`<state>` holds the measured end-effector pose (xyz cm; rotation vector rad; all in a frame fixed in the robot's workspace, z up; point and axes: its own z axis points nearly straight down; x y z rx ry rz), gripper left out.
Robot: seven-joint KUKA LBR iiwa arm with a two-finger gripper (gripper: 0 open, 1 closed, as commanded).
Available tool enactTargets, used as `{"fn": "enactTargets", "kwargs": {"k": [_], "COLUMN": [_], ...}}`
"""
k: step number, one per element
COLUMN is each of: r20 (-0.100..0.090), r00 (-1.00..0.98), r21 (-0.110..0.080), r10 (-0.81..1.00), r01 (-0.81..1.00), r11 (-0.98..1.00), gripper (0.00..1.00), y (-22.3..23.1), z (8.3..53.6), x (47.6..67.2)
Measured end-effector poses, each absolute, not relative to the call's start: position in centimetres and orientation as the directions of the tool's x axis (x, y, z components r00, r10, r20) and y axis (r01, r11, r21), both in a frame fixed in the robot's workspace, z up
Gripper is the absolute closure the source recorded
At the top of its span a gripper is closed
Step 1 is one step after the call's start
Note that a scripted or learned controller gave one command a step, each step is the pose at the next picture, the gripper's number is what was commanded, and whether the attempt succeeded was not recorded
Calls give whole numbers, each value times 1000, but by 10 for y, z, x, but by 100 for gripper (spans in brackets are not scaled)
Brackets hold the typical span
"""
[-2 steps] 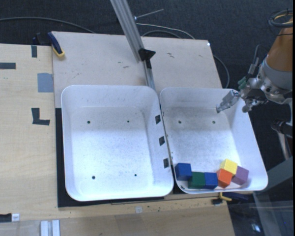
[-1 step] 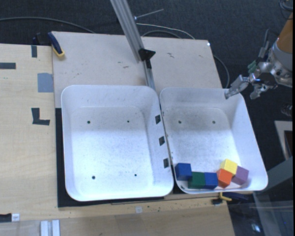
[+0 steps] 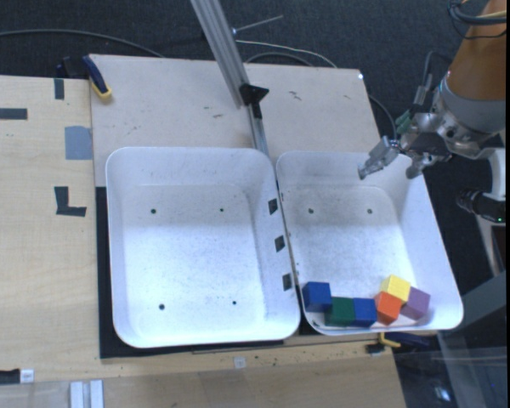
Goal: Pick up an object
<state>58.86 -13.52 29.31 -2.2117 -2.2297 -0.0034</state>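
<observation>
Blocks lay bunched along the near wall of the right bin (image 3: 425,228): a blue cube (image 3: 317,294) at the left end, a green one (image 3: 342,311) just beside it, a second blue block (image 3: 365,311) touching the green, then an orange cube (image 3: 388,307) with a yellow cube (image 3: 397,287) resting against its upper side, and a purple cube (image 3: 417,302) at the right end, close to the bin's corner. None of them was between the fingers. The gripper (image 3: 393,161) hung over the far right corner of the same bin, well apart from the cluster, with its two fingers spread and nothing held; one fingertip (image 3: 366,170) pointed down toward the bin's back rim. The left bin (image 3: 119,228) sat touching the right one along their shared edge. A slanted metal rail (image 3: 221,36) crossed the bench (image 3: 34,228) behind the bins, and a yellow-and-blue tool (image 3: 97,76) lay near the bench's far left corner.
</observation>
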Motion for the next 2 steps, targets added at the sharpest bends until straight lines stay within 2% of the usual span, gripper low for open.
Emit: {"fn": "enactTargets", "kwargs": {"k": [1, 2], "r20": [3, -3], "r00": [-6, 4], "r21": [-6, -6], "r10": [1000, 1000], "r01": [1000, 1000], "r11": [6, -4], "gripper": [0, 0], "y": [-74, -146], "z": [277, 205], "x": [532, 569]}}
